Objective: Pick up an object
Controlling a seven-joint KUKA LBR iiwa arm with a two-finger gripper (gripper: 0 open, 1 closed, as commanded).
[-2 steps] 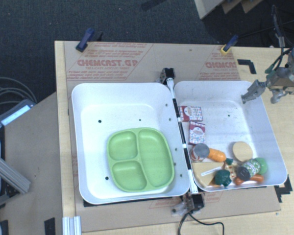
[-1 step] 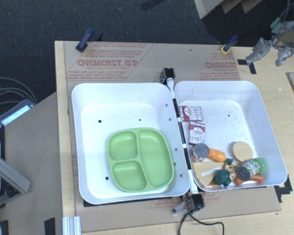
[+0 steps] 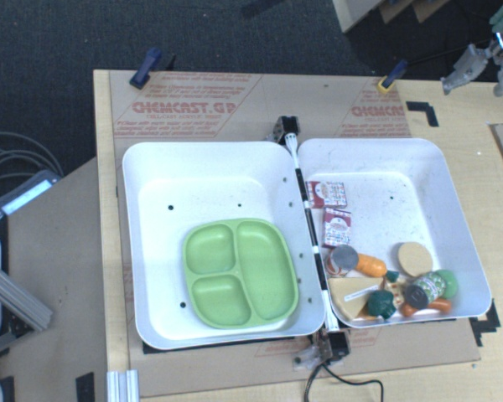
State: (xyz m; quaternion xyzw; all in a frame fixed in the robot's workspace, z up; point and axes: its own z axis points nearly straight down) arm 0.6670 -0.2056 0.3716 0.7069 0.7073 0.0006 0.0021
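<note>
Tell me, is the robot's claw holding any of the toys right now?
No. The gripper is up by the bench's far right corner with nothing between its fingers, well away from the toys in the right bin.

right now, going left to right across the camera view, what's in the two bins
green divided plate in the left bin → two small red and white packets → silver can → orange carrot-like piece → round tan disc → green bottle at the right bin's corner

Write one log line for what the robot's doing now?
gripper: top right, outside bins | green tray: left bin | toys: right bin | nothing picked
</note>
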